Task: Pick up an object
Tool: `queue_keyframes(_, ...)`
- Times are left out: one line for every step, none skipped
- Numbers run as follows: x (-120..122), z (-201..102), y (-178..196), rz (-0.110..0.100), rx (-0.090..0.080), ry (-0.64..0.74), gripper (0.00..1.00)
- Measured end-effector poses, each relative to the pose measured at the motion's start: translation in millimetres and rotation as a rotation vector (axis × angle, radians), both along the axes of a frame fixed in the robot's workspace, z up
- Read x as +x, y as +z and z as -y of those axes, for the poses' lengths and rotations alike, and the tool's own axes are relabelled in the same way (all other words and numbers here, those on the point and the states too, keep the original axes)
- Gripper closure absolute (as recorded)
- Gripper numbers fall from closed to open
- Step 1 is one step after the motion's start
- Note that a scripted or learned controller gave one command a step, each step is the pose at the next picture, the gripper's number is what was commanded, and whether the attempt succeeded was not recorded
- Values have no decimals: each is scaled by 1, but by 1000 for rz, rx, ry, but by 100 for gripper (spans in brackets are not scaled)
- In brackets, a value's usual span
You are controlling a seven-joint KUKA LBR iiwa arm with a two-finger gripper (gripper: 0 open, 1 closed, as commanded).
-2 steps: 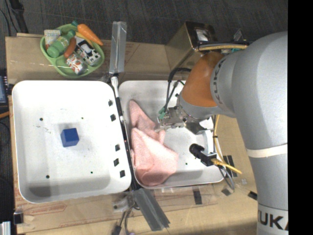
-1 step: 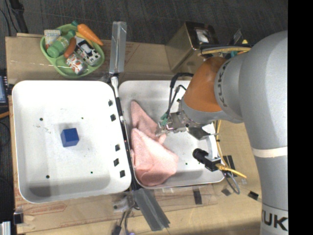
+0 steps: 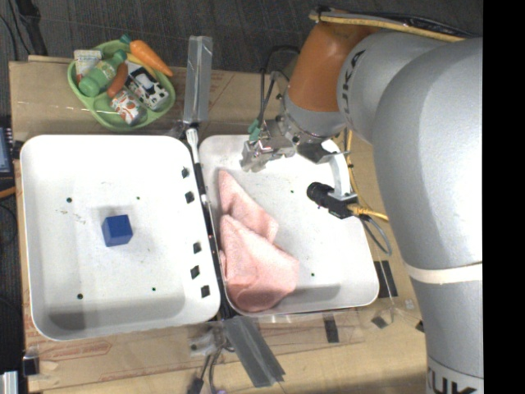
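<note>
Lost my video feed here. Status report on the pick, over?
Gripper over right bin's far edge, nothing seen between fingers. Pink cloth crumpled along that bin's left side. Blue cube alone in left bin. Path unobstructed.

A cube [image 3: 117, 230] lay in the left bin [image 3: 49, 167]; right of it, a cloth [image 3: 250, 253] lay in the right bin [image 3: 349, 249].

Grey arm [image 3: 426, 138]: dark letters beside orange band, partly legible, apparently "KU", rest turned away. Arm's lower casing, bottom right: more large dark letters, cut by frame edge, unreadable. Packets in green bowl [image 3: 123, 89]: print too small to read.
</note>
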State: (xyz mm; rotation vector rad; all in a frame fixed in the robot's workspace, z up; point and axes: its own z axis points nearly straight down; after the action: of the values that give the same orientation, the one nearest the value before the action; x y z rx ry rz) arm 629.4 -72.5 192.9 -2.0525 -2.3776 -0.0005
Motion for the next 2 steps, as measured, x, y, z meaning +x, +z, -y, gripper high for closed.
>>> queue_keyframes(-25, 16, -2, -5, 0, 267, 100)
queue_keyframes(-25, 16, -2, -5, 0, 266, 0)
